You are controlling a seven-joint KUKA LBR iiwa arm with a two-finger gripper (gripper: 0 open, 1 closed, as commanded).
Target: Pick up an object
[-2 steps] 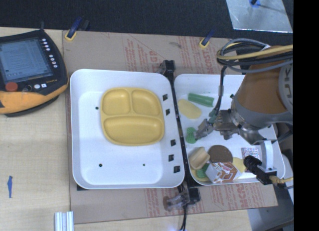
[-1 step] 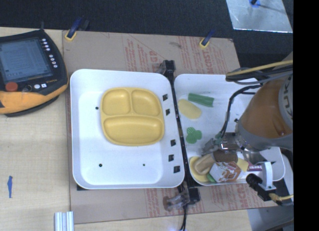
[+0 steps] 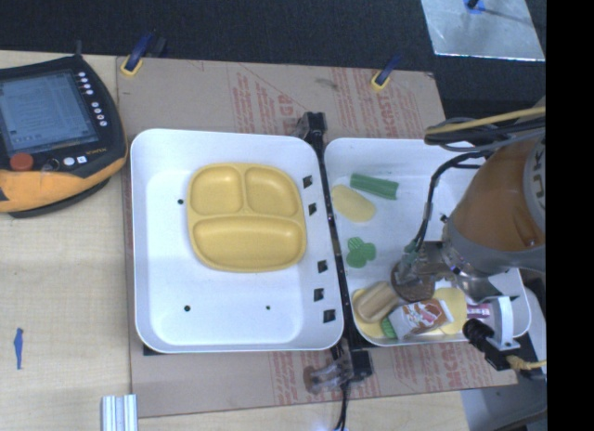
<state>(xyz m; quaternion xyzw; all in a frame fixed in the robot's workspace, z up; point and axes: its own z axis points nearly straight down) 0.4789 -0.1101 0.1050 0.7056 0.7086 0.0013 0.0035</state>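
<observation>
My claw hangs low over the near end of the right bin; whether it is spread or pinched I cannot tell. Just beneath it crowd a tan bun and a red-and-white packet. A green sprig, yellow piece and green block lie farther back. The left bin holds a yellow divided plate.

Left bin: I count one tray. Right bin: bean at back, leaf mid, packet in front (gripper above it). Pendant far left.
</observation>
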